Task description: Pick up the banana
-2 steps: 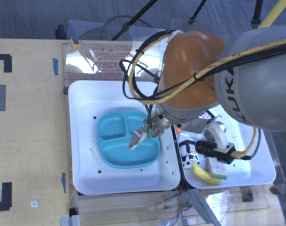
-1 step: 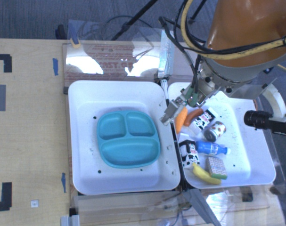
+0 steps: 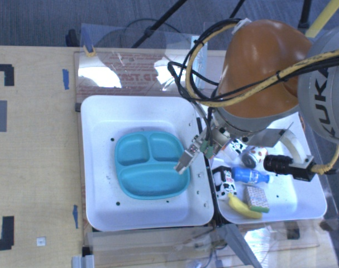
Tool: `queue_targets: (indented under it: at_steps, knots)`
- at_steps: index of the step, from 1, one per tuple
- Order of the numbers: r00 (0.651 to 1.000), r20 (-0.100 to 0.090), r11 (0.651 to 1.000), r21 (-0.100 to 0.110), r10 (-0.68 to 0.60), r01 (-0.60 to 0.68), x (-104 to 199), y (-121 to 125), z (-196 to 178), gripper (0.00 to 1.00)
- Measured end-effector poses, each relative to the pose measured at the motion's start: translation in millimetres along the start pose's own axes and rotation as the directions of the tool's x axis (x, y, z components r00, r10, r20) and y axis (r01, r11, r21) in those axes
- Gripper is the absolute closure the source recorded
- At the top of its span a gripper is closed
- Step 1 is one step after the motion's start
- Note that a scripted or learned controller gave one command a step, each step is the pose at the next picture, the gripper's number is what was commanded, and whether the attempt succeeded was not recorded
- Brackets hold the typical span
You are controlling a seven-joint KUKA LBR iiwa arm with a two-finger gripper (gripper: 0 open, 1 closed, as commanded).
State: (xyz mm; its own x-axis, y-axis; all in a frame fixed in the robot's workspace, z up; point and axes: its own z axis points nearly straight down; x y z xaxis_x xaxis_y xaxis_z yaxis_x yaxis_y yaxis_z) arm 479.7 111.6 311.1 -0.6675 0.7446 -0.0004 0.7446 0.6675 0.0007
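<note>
A blue three-compartment plastic plate [image 3: 151, 164] lies in the left white shallow bin [image 3: 96, 205]. In the right white bin [image 3: 311, 202], a yellow banana [image 3: 243, 207] lies nearest the front, just before a blue bottle [image 3: 251, 176].

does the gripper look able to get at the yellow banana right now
Probably yes: the yellow banana lies uncovered at the right bin's near edge, though a sponge touches it. The gripper hangs over the blue plate.

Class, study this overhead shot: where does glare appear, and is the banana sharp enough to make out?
Camera view: strong glare on the clear plastic sheet behind the left bin; the banana in the right bin is evenly lit and fairly sharp; the gripper looks slightly soft.
</note>
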Motion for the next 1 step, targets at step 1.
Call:
queue_targets:
  at_steps: [1]
  knots:
    - [1.0,0.002,1.0,-0.003,0.0,0.0,-0.6,1.1,-10.1,1.0]
